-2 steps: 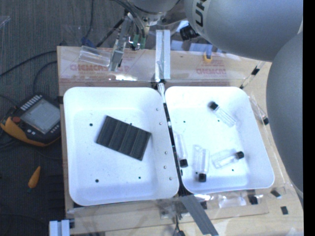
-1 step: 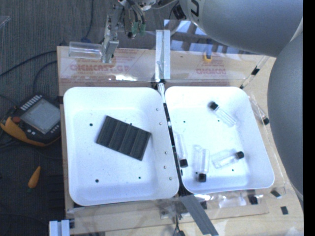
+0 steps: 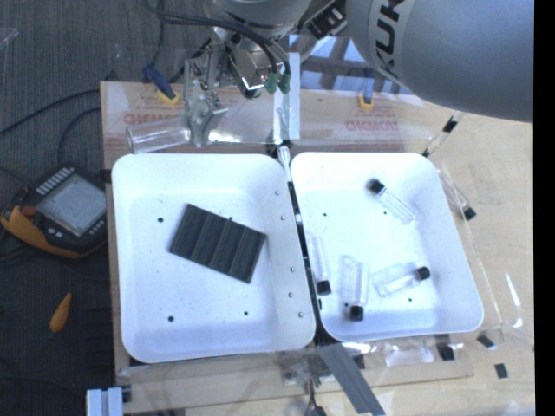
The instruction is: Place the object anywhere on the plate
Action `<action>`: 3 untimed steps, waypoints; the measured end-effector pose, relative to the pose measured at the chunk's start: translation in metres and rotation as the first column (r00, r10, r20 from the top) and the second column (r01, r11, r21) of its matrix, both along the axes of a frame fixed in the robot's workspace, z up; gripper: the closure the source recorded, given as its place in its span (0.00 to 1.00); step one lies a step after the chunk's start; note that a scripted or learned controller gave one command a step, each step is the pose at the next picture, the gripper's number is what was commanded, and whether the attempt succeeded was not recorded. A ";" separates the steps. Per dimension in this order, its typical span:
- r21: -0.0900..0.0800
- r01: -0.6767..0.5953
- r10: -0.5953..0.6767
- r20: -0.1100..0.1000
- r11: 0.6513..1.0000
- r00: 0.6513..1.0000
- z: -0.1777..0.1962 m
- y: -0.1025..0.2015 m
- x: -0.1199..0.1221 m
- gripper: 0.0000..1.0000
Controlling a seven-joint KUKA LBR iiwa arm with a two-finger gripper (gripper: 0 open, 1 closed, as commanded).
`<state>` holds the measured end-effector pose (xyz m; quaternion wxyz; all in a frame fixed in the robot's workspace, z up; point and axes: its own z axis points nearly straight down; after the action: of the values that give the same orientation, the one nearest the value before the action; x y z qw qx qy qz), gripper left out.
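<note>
The plate (image 3: 217,243) is a dark grey ribbed rectangle lying flat and slightly turned in the left bin (image 3: 139,319), left of its middle. Several clear vials with black caps lie in the right bin (image 3: 451,315): one (image 3: 388,199) near the back, one (image 3: 401,279) at the front right, one (image 3: 351,289) at the front middle, and one (image 3: 319,267) along the left wall. My gripper (image 3: 201,115) hangs above the back edge of the left bin, far from the vials and behind the plate. I see no vial in it.
A clear tube-like thing (image 3: 156,137) lies on the ledge behind the left bin, just left of the gripper. The metal divider (image 3: 299,258) separates the bins. A handheld pendant (image 3: 61,211) and cables lie on the floor at left.
</note>
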<state>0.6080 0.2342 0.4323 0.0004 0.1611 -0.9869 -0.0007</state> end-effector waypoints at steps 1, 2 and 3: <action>-0.001 -0.131 0.131 0.001 0.991 0.991 -0.018 -0.008 -0.077 1.00; 0.001 -0.001 0.001 0.001 1.000 1.000 -0.002 -0.007 0.007 1.00; 0.000 -0.095 0.095 0.000 0.995 0.995 -0.010 0.000 -0.088 1.00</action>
<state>0.5204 0.2342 0.4218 0.0004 0.2080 -0.9781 -0.0006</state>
